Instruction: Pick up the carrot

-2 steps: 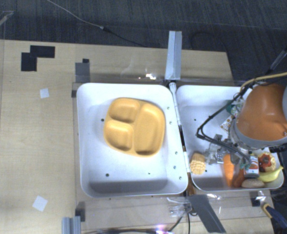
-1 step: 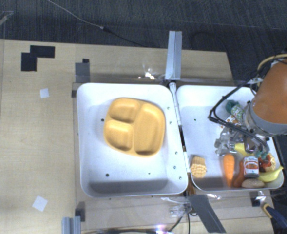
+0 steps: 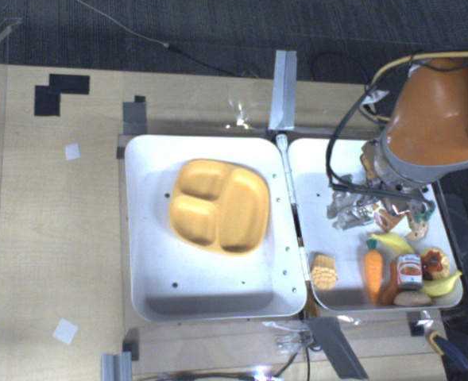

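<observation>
1. Orange carrot [image 3: 373,270] is lying in the right bin [image 3: 317,161], between a corn cob [image 3: 323,271] and a small jar [image 3: 409,271].
2. Hand [image 3: 377,206] is hovering above the carrot; its grip cannot be told.
3. Yellow tray [image 3: 219,205] is sitting in the left bin [image 3: 150,236].

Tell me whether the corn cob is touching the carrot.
Apart. In the camera view, bare white floor of the right bin shows between the corn cob and the carrot, which lie side by side near the bin's front wall.

Bright, even overhead light; soft focus.
</observation>
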You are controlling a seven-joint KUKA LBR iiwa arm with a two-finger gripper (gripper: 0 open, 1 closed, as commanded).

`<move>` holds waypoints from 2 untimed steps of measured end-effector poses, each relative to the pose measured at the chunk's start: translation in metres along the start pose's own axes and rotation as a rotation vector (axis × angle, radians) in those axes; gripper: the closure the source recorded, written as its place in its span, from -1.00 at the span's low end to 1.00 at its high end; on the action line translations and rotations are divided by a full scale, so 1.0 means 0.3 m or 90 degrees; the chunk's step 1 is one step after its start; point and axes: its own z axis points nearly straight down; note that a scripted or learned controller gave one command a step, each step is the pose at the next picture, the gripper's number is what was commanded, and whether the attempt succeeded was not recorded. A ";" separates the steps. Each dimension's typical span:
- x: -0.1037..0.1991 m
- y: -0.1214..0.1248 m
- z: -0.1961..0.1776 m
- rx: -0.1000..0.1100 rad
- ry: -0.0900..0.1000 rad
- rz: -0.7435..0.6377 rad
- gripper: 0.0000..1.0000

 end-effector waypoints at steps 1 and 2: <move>0.001 -0.001 0.001 0.000 0.001 0.001 -1.00; 0.108 -0.140 0.265 0.000 0.005 0.161 -1.00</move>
